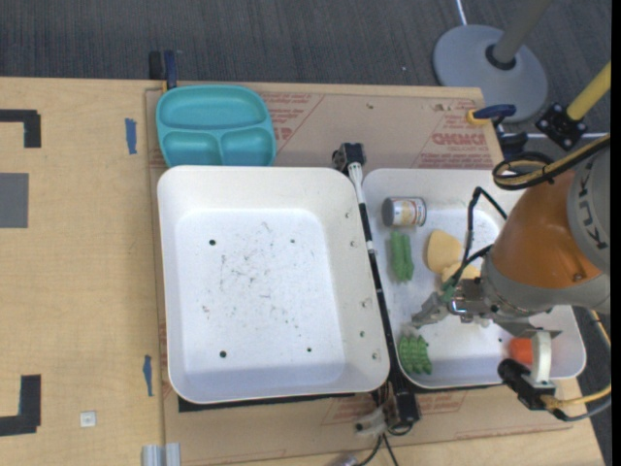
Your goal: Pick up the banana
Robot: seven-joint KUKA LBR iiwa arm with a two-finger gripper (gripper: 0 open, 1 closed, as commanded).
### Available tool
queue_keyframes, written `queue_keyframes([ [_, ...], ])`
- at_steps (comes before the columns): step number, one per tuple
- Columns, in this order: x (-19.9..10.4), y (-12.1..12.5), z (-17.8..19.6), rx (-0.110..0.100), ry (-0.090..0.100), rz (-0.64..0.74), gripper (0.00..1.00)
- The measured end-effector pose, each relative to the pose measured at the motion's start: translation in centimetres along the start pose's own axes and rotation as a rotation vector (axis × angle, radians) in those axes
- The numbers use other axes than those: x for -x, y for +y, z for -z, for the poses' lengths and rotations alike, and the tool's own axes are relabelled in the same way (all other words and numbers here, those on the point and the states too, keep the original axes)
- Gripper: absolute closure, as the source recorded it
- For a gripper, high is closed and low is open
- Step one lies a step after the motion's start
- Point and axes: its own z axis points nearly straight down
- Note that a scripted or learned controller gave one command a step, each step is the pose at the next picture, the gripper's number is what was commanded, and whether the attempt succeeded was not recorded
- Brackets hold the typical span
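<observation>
Gripper (434, 309) fingers hang over the middle of the right bin (485, 377), pointing toward the bin's left wall; the thin metal fingers appear slightly parted, with nothing visible between them. Banana: a small yellow piece (456, 278) shows just beside the gripper under the wrist, but whether this is the banana cannot be told. A pale yellow wedge-shaped item (443, 250) lies just above the fingers, near the bin's far edge. A small can (405, 212) rests at the far-left corner of the right bin. A green pod-shaped item (401, 257) lies along the left wall, and a green leafy item (415, 354) sits near the near-left corner. An orange object (523, 349) lies under the arm (548, 250). A teal divided tray (215, 124) sits behind the left bin (175, 289).
</observation>
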Motion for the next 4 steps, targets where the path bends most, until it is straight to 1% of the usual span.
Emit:
queue_keyframes([
  [3, 0.0, 0.0, 0.0, 0.000, 0.000, 0.000, 0.00],
  [4, -3.5, 6.0, 9.3, 0.001, 0.000, -0.691, 0.00],
])
